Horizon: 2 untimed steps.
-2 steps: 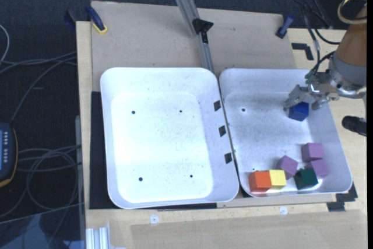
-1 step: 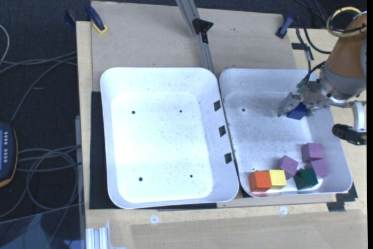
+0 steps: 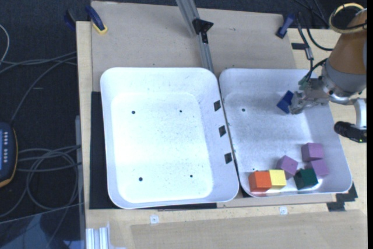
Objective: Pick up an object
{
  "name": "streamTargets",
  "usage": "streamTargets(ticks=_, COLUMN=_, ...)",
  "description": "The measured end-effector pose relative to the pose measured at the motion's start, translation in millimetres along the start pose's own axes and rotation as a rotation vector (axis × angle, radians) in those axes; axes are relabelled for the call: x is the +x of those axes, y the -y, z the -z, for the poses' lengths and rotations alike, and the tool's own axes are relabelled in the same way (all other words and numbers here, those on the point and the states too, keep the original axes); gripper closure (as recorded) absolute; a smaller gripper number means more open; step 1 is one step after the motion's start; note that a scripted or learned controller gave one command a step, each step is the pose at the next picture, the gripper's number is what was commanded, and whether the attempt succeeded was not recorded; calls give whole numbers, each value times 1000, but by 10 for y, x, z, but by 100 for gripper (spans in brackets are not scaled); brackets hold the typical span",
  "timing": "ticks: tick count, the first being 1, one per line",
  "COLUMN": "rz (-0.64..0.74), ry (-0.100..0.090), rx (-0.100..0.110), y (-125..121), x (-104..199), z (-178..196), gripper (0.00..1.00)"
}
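My gripper [image 3: 299,104] hangs over the upper right part of the right bin [image 3: 250,80], reaching in from the right. A small blue block [image 3: 284,102] lies right against its left side, touching or nearly touching it. Whether the block is gripped cannot be made out from this angle. At the bin's near right corner sits a cluster of blocks: an orange one [image 3: 260,180], a yellow one [image 3: 277,178], a dark green one [image 3: 305,178] and three purple ones [image 3: 288,163] [image 3: 313,151] [image 3: 320,168].
The left bin [image 3: 157,137] sits beside the right one, with black clips [image 3: 222,130] on the shared edge. A slanted metal pole [image 3: 187,3] crosses the back of the bench. Blue clamps [image 3: 96,18] [image 3: 284,26] hold the board's far corners. Cables lie on the floor at left.
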<state>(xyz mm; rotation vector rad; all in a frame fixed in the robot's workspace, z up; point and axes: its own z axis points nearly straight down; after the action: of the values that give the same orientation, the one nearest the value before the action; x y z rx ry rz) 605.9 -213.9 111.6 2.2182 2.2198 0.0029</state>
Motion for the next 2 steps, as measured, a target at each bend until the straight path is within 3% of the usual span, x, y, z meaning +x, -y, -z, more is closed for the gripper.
streamTargets(ticks=2, rz=1, ry=2, rx=-5, y=86, x=-18, z=1245, gripper=100)
